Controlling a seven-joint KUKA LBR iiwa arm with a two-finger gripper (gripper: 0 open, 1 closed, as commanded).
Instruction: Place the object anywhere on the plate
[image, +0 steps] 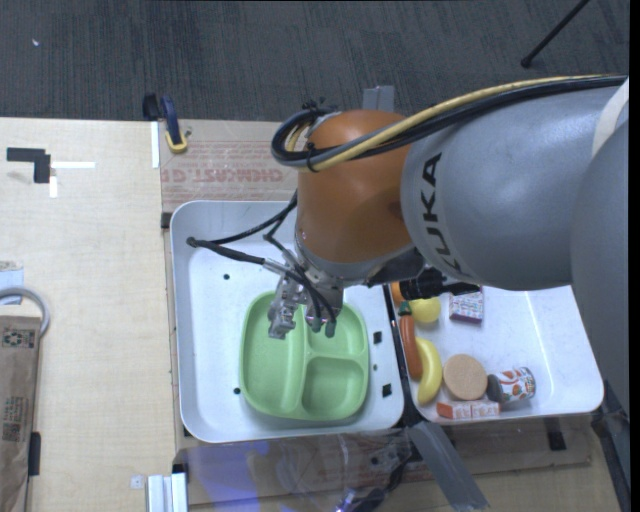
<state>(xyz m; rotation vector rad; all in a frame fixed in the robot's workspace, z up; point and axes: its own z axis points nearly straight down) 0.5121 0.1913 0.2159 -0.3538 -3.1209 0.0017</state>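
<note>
Hanging over the upper part of the green divided plate (305, 370), which sits in the white left bin (205, 330) at the middle of the frame: the gripper (300, 315) on the grey and orange arm (420, 190), finger spread unreadable from this angle, nothing visible between the tips. Resting in the right bin (560, 330) at lower right, well apart from the plate: a banana (430, 368), a round brown disc (465, 377), a small can (512, 385), a red-and-white box (466, 304), an orange stick-like item (407, 345).

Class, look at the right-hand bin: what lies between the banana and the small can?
In the camera view, a round tan disc lies between the banana and the can; whether it touches either is unclear.
</note>
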